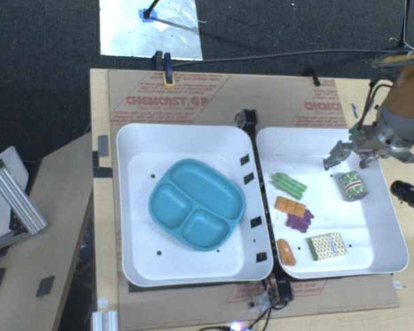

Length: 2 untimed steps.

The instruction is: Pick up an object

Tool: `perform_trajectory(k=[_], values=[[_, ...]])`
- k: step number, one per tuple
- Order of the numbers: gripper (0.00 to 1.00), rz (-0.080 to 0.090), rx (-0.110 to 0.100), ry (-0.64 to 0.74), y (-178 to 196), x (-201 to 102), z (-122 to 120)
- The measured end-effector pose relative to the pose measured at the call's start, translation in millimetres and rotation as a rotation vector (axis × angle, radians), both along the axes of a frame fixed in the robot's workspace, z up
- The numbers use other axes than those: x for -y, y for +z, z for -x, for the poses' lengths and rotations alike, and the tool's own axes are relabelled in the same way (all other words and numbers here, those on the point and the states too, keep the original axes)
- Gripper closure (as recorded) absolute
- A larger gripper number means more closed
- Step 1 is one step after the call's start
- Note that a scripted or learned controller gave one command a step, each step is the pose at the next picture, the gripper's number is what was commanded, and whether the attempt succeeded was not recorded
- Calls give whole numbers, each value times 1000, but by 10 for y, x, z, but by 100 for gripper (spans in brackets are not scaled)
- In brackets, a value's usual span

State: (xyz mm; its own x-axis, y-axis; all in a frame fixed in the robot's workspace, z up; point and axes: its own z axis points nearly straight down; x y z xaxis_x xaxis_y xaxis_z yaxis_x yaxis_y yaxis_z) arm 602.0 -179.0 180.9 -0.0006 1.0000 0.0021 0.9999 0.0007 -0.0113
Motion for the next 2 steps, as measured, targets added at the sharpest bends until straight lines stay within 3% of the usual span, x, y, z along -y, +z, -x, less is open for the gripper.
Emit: perform_trajectory(k=[1, 2], values=[[0, 2, 13, 3, 79, -4, -32], [0, 2, 10, 2, -531, -37, 1]])
